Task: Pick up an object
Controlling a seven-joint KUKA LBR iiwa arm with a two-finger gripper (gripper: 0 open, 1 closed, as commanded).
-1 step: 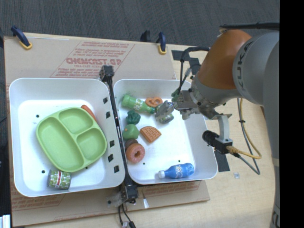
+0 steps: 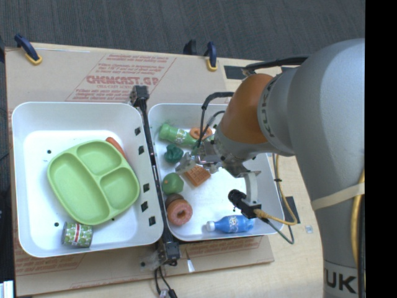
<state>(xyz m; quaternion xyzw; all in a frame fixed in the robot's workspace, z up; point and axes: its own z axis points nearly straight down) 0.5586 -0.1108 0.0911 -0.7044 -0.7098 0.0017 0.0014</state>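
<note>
Camera view: a waffle piece [image 2: 197, 176] is seen in the right bin [image 2: 260, 227], partly hidden under the gripper [image 2: 200, 159]; whether it is gripped cannot be told. A donut [image 2: 180, 213] lies nearby.

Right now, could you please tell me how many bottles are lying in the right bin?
2: a green bottle near the bin's far-left corner, and a blue bottle along the near wall. The arm covers part of the bin, so another could be hidden.
</note>
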